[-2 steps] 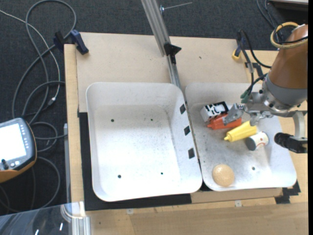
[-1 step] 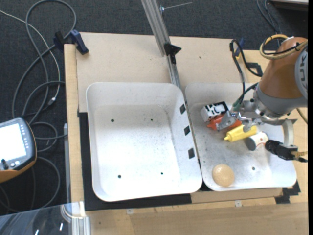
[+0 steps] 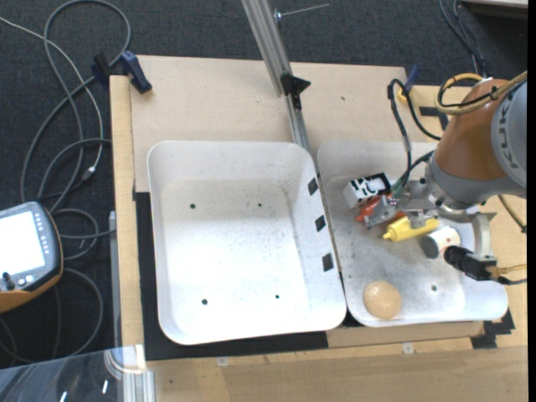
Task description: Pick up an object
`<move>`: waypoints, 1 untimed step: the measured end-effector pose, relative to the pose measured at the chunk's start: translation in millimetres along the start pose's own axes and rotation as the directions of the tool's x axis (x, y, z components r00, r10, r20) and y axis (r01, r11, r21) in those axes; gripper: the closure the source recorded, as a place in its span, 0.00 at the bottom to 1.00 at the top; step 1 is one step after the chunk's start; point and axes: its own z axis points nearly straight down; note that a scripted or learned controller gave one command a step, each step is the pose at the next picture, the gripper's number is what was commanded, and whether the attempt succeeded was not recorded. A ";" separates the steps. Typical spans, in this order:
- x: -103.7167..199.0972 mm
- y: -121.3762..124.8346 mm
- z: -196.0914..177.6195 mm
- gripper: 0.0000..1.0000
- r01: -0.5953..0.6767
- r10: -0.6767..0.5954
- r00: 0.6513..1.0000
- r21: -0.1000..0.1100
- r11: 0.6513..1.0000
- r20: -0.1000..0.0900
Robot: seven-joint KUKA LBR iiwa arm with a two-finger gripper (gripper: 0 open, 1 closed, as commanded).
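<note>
The gripper (image 3: 378,210) is low in the right bin (image 3: 452,308), and I cannot tell what state it is in or whether it has anything. Nearest in this bin lies a tan ball (image 3: 383,299). Farther back, a yellow toy (image 3: 410,229) sits beside the gripper. The left bin (image 3: 167,174) is next door.

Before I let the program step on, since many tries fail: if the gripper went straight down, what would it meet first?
Likely the yellow object under the gripper; depth is unclear.
</note>
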 end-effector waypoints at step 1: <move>1.2 1.9 -12.9 1.00 0.001 -0.001 1.000 -0.006 1.000 -0.001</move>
